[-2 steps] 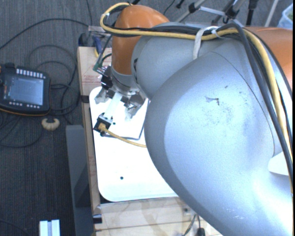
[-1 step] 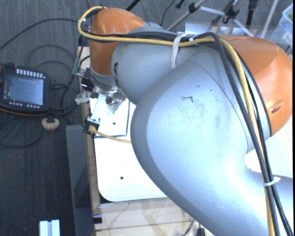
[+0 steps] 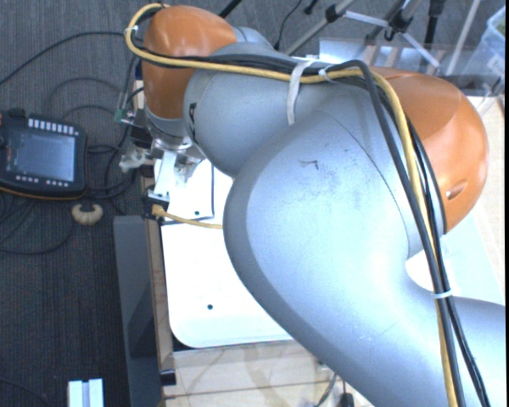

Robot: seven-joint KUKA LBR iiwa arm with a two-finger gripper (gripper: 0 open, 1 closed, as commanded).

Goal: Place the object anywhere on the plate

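big grey arm [image 3: 339, 219] blocks most of shallow white bin [image 3: 195, 303]; gripper [image 3: 171, 164] low at bin's far end, grip state unreadable; object, plate hidden.

- One large grey robot arm [image 3: 339, 227] with orange bands
- One shallow white plastic bin [image 3: 195, 287]
- One black handheld control pendant [image 3: 34, 155] with an orange rim, on the floor
- One small beige ring [image 3: 88, 214] beside it

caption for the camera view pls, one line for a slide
Grey KUKA arm with orange joints leans over a white bin, wrist at its far edge; teach pendant lies on the floor.
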